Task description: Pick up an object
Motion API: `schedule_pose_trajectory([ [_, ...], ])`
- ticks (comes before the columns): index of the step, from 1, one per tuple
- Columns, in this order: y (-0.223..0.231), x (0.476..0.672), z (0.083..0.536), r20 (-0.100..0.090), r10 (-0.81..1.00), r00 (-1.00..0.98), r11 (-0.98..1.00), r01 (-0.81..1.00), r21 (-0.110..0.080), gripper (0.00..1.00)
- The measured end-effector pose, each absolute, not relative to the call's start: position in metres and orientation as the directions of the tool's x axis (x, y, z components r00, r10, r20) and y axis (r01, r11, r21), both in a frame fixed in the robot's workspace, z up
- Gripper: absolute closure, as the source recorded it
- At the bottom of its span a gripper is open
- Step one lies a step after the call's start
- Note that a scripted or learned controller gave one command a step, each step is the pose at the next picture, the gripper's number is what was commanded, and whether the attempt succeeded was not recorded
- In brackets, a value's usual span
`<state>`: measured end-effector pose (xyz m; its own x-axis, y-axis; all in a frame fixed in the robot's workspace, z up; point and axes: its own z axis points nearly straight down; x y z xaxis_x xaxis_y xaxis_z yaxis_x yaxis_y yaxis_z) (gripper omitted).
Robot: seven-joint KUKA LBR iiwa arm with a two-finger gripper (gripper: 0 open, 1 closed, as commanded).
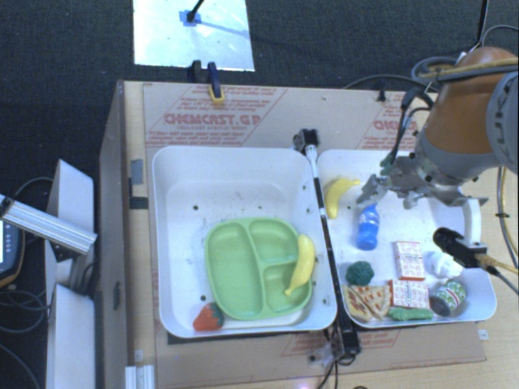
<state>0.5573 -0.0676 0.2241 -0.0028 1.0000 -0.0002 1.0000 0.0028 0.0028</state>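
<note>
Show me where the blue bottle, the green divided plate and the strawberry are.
blue bottle (367, 228), camera view, middle of its body.
green divided plate (235, 270), camera view, bare floor of its large left compartment.
strawberry (208, 318), camera view, centre of its red flesh.

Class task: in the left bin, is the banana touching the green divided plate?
Touching. The camera view shows the banana lying across the green divided plate's right rim, overlapping it with no gap.

Reflective sheet (193, 21) on dark floor beyond bench; white boxes (71, 298) at bench's left.
</note>
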Motion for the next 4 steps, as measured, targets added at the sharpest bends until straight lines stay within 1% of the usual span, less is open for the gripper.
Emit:
schedule_pose_trajectory([
  [1,-0.088,0.540,0.149,0.000,1.000,-0.001,0.001,1.000,-0.001,0.00],
  [2,-0.098,0.544,0.084,0.000,1.000,-0.001,0.001,1.000,0.001,0.00],
  [3,-0.117,0.595,0.085,-0.001,1.000,-0.003,0.003,1.000,0.003,0.00],
  [4,-0.085,0.553,0.084,0.000,1.000,-0.003,0.003,1.000,0.000,0.00],
])
